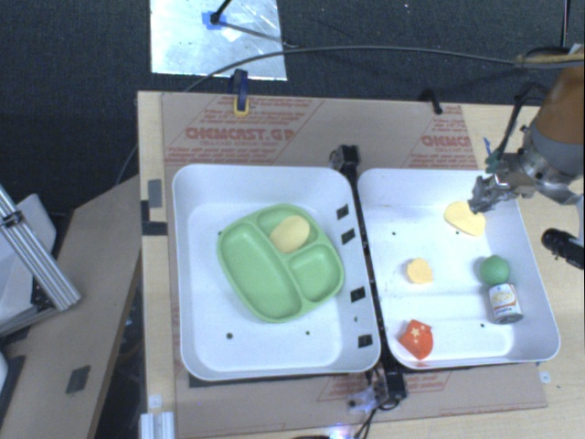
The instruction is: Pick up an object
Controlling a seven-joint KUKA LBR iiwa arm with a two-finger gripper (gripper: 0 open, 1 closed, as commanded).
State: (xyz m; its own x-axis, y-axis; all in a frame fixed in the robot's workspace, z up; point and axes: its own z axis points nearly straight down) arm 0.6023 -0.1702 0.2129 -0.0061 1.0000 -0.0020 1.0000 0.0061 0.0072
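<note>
Reaching over the right bin [539,332], the gripper [483,196] hangs at the far edge of a flat yellow piece [464,218]; whether its fingers are spread or closed cannot be told. A good grasp would likely need lowering squarely, since the piece lies thin. Nearby: a round green ball [494,269], a small tin [504,303], a red carton [418,337]. The left bin [196,245] bears a smooth green divided plate [265,282].

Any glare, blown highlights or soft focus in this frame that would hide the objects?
Camera view: strong glare on the foil sheet at top; white bins bright but not washed out, objects readable; the pincer looks soft and small above the yellow piece.
</note>
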